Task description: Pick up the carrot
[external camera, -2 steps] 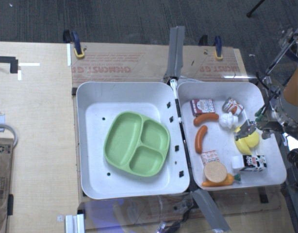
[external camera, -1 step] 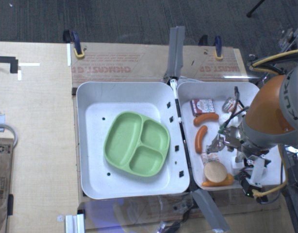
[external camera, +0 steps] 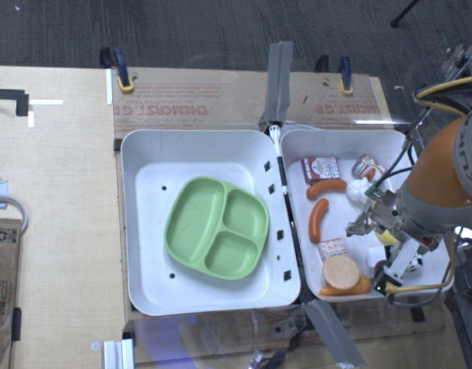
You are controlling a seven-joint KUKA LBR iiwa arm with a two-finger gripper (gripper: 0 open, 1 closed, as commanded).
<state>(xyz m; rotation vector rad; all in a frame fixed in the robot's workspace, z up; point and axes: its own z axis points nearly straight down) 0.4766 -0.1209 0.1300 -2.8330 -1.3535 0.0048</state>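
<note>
The bench (external camera: 51,206) spreads widest beneath me, pale wood, with a cardboard sheet (external camera: 244,98) clamped along its far side whose red print reads, upside down from here, something like "CHEMCAST GP". On it sit the two white bins: the left bin (external camera: 144,206) holds a green divided plate (external camera: 217,227), and the right bin (external camera: 294,206) holds the food. My arm (external camera: 443,175) reaches over the right bin, and my gripper (external camera: 374,220) hangs low near the bin's right side; I cannot tell how it is set. Below it lie two sausages (external camera: 319,218), a round tan patty or bun (external camera: 341,272), and small printed packets (external camera: 320,167) whose labels are too small to read. The carrot (external camera: 357,286) I judge to be the orange piece tucked under the patty at the near edge of the right bin, just beside the patty and partly hidden by it. I judge this the approach step: next I need to shift toward that near edge and come down on the exposed orange end without catching the patty
</note>
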